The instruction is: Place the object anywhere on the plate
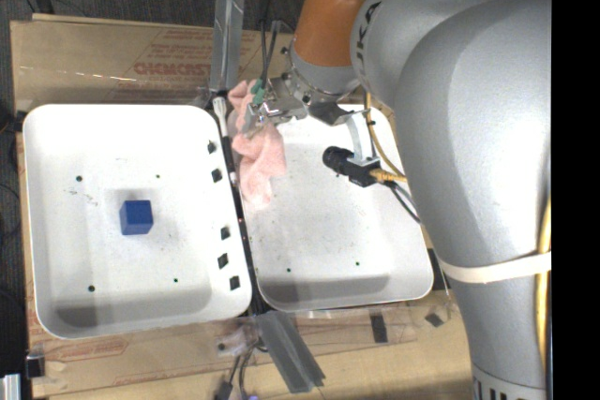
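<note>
A pink cloth [259, 156] hangs in a bunch at the top left corner of the right bin [328, 239], right against the divider between the bins. Its upper end is gathered between the fingers of my gripper [266, 105], which is shut on it. The lower end of the cloth trails down to the bin floor. A small blue cube [137, 216] lies apart in the left bin [103, 145], left of its middle.
The grey arm with its orange band [328, 14] covers the right bin's far right side. A black fitting with a yellow cable [352, 166] juts from the wrist over the bin. Grey metal brackets [228, 37] stand at both ends of the divider.
</note>
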`<state>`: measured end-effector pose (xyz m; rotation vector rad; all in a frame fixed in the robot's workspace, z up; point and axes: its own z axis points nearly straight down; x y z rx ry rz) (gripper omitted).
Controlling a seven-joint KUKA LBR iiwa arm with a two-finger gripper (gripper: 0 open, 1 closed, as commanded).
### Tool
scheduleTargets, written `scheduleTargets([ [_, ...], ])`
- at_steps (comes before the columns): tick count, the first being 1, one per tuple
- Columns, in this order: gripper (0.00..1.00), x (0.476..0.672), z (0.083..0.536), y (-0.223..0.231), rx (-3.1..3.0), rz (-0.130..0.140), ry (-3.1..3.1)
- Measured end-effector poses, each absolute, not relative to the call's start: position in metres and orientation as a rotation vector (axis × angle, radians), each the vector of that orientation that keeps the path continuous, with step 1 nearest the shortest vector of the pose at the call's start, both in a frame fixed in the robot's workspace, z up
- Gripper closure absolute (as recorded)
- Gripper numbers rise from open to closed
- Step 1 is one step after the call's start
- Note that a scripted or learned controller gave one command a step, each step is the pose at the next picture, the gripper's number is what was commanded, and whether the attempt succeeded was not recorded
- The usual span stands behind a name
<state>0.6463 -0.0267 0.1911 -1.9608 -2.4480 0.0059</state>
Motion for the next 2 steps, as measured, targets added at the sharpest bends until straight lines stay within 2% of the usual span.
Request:
scheduleTargets([
  [1, 1.0, 0.646, 0.231, -0.026, -1.952, 0.003, -2.458],
  [2, 1.0, 0.646, 0.24, 0.025, -1.416, 0.003, -2.803],
])
